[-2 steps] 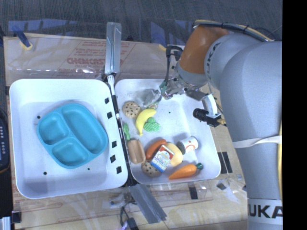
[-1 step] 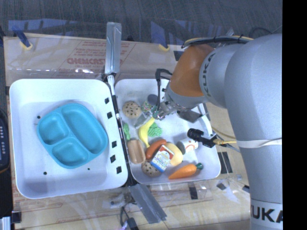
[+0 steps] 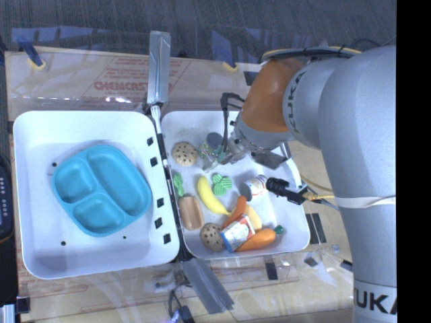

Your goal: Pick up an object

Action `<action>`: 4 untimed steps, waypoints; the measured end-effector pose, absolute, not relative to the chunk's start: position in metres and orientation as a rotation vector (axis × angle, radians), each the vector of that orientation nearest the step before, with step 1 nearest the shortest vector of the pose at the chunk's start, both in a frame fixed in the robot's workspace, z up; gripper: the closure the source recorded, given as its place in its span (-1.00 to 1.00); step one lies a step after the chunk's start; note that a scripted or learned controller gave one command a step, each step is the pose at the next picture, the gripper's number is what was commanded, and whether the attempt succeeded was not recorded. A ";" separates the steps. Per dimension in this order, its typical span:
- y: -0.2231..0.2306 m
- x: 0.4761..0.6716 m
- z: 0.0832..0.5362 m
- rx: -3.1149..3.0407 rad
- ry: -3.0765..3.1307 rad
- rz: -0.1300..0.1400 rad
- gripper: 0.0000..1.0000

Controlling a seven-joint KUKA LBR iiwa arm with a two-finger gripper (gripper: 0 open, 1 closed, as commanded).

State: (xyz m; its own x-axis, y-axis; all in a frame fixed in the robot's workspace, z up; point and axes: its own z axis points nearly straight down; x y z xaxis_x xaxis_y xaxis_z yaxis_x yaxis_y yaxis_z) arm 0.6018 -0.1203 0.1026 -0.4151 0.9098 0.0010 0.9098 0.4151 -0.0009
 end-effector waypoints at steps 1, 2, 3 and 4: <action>-0.120 0.601 0.131 -1.407 -2.812 0.000 1.00; -0.119 0.602 0.141 -1.403 -2.817 -0.001 1.00; -0.191 0.617 0.176 -2.024 -2.404 0.001 1.00; -0.191 0.617 0.176 -2.023 -2.404 0.002 -1.00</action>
State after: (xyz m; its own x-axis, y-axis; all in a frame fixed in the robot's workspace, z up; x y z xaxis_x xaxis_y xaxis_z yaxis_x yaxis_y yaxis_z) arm 0.6166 -0.1908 0.1756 -0.1708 0.9853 -0.0008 0.9853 0.1708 -0.0007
